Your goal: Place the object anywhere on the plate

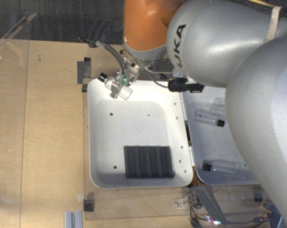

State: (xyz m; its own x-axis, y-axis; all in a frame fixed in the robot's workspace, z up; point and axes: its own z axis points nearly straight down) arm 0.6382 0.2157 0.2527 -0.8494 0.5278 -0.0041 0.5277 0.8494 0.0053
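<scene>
Placement is not done: the plate [148,161], a dark ribbed slab lying at 6 o'clock on the floor of the left bin [98,141], carries nothing on its visible surface. The gripper [120,85] hangs over the 11 o'clock corner of that same bin, well apart from the plate, which lies toward 5 o'clock from it. At the tip there is a pale, translucent block with small green parts and a dark-tipped stub pointing toward 10 o'clock; whether this is hardware or a carried item cannot be settled at this size. It therefore cannot be told whether the fingers are apart, together or clamped on anything, and no grasp is recorded. The only loose items clearly seen are two capped tubes in the right bin [205,175]: the upper tube [208,117] toward 12 o'clock of the part of the bin left visible, and the lower tube [223,166] toward 6 o'clock, both lying flat and partly overhung by the arm. These are judged the likeliest candidates for the task's object, and both lie well apart from the gripper, toward 4 o'clock from it and across the wall between the bins. If one of them is the object, pick, carry and release all remain. If the gripper does bear something, what remains is the travel toward 5 o'clock and a release above the plate. The desk [39,127] around the bins holds only fixed brackets.
</scene>
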